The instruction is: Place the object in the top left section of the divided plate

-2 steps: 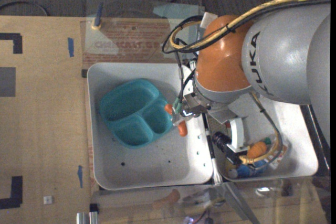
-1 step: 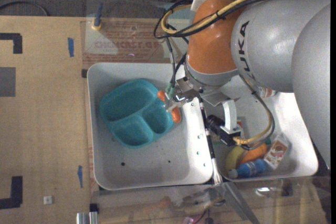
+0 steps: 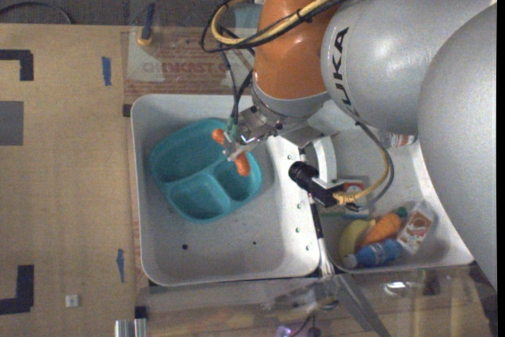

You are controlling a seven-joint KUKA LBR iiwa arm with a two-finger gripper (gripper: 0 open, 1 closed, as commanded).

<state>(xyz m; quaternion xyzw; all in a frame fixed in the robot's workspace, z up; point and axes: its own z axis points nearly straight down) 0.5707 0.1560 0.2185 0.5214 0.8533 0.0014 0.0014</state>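
A: The pincer (image 3: 237,147) hangs over the right side of the teal plate (image 3: 201,174). An orange object (image 3: 242,164) shows at its tip, with another orange bit by the upper finger. Whether the fingers are clamped on it or merely over it cannot be told from this angle.

B: And from the left?

A: First the brown bench (image 3: 63,170), with blue tape strips and black corner marks. Then the left bin (image 3: 229,260), where the plate lies tilted in the upper half, its sections facing up. The orange object sits at the plate's right edge, under the pincer, over or in the right-hand section.

B: Further right?

A: The arm's orange band (image 3: 292,35) is above the bin's top right corner, with a yellow cable looped over it. The right bin (image 3: 442,249) holds a cluster near its lower edge: a yellow piece (image 3: 355,234), a carrot (image 3: 384,226), a blue bottle (image 3: 377,254) and a small carton (image 3: 416,227), all close together.
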